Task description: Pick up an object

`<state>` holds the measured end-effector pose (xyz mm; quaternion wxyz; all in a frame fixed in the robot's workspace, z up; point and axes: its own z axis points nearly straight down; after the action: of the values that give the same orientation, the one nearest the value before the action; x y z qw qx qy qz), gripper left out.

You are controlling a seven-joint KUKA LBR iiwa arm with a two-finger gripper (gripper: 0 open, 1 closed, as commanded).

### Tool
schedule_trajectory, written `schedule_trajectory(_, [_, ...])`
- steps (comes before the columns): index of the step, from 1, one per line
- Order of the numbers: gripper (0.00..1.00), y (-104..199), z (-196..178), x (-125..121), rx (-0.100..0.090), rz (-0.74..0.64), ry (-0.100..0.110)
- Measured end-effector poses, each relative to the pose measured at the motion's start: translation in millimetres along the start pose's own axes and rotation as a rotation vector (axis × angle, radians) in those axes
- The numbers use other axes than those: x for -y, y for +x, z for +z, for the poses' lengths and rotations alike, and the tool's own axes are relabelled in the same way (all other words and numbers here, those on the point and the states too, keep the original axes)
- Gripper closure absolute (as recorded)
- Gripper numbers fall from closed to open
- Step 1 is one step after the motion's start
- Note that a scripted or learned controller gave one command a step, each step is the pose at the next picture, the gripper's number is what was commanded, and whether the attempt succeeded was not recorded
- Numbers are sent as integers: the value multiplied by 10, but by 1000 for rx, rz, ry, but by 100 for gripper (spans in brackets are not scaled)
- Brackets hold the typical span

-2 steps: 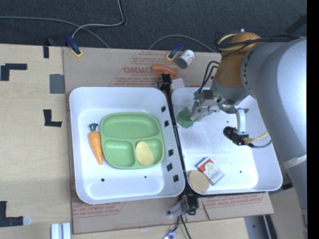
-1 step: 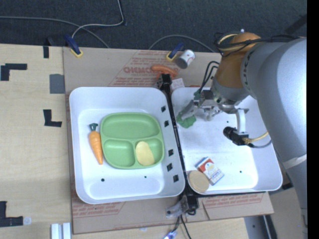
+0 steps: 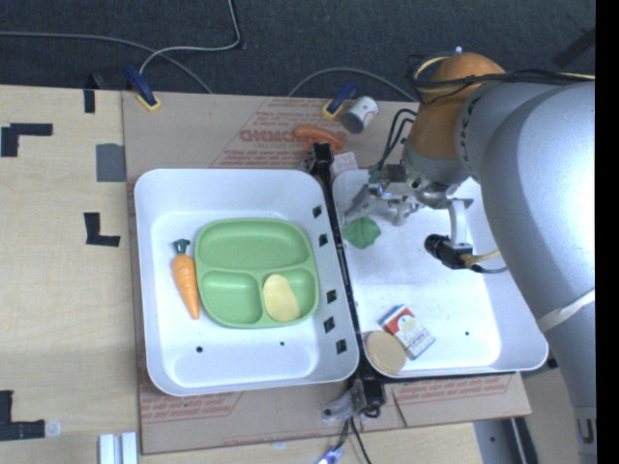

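My gripper (image 3: 379, 204) hangs low over the far left part of the right bin (image 3: 484, 351), below the orange band of the arm. A small green leafy item (image 3: 361, 232) lies just in front of and left of it, against the bin's left wall. I cannot tell whether the gripper touches it. Nearer the front of that bin are a red and white small box (image 3: 407, 330) and a tan round disc (image 3: 385, 353). The arm's bulk hides the right side of this bin.
The left bin (image 3: 160, 196) holds a green divided plate (image 3: 253, 249) with a yellow piece (image 3: 281, 298) in one compartment, and an orange carrot (image 3: 186, 283) beside the plate. Clamps and cables run along the wall between the bins (image 3: 334, 259) and behind them.
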<state>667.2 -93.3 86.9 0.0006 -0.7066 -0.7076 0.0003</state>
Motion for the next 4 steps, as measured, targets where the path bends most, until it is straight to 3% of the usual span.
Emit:
schedule_trajectory(2, [0, -49, 9, 233, 3, 0, -4])
schedule_trajectory(3, [100, -43, -99, 225, 2, -1, -6])
schedule_trajectory(4, [0, -43, -96, 226, 3, -1, -6])
